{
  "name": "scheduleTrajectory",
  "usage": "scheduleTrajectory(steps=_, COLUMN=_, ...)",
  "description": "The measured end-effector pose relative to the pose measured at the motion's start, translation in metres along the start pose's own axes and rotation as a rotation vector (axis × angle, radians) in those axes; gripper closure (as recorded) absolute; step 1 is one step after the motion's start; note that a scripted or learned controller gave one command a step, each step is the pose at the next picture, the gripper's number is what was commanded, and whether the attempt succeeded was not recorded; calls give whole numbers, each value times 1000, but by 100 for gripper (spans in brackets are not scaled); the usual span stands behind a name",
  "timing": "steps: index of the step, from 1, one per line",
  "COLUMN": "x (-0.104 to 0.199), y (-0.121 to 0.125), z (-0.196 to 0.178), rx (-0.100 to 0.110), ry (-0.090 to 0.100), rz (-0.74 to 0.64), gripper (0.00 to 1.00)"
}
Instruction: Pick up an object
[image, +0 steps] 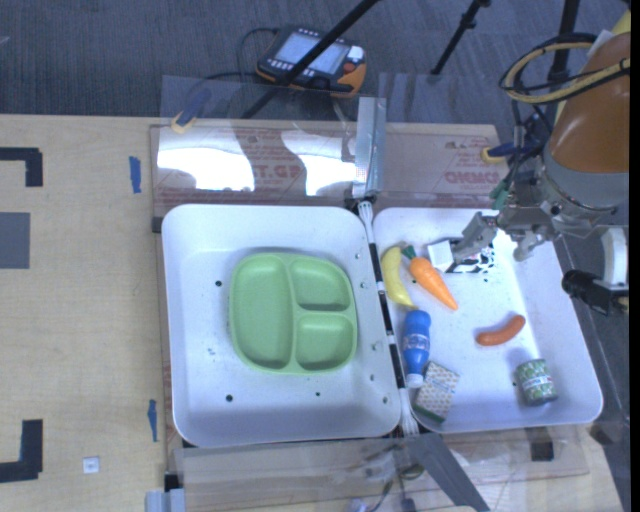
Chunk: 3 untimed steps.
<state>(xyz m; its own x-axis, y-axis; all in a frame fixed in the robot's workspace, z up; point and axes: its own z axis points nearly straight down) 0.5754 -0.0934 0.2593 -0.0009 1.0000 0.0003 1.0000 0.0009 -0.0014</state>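
Note:
My gripper hangs over the far part of the right bin, its two fingers spread and nothing between them. Just left of and below it lies a small black-and-white item. An orange carrot and a yellow banana lie by the bin's left wall. A blue bottle sits nearer the front, with a patterned packet below it. A reddish sausage and a green can lie toward the right front.
The left bin holds a green divided plate. A metal divider stands behind the bins' shared edge. Cables and the arm's body crowd the right rear.

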Motion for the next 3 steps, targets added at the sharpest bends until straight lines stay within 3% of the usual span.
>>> scheduleTrajectory(steps=1, x=-7, y=7, z=170, rx=-5, ry=-1, rz=-76, gripper=0)
scheduleTrajectory(steps=2, x=-5, y=52, z=173, rx=2, ry=1, rz=-268, gripper=0)
scheduleTrajectory(steps=3, x=-5, y=54, z=161, rx=-7, ry=-1, rz=-267, gripper=100)
